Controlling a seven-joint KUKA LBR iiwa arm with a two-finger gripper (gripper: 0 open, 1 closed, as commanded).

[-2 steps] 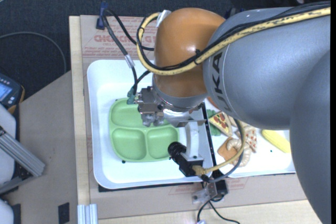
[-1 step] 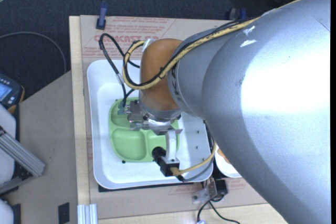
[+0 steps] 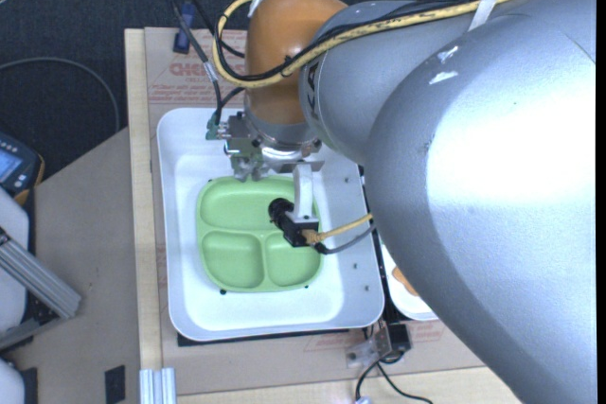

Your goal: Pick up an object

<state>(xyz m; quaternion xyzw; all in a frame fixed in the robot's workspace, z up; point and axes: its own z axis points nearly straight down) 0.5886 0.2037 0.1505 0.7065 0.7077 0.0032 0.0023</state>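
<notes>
A light green divided plate [image 3: 251, 241] lies flat in the left white bin [image 3: 189, 298], taking up most of its floor. My gripper [image 3: 275, 183] reaches down from the orange band over the plate's far edge, close to or touching its rim. A black part with a yellow cable sits over the plate's right side. The arm's grey body hides the bin's right rear corner.
A sliver of the right bin [image 3: 409, 300] shows under the arm, with a small orange-tinted object [image 3: 399, 277] at its edge. The big grey arm covers the rest of it. Cables trail at the bench's front edge [image 3: 379, 364].
</notes>
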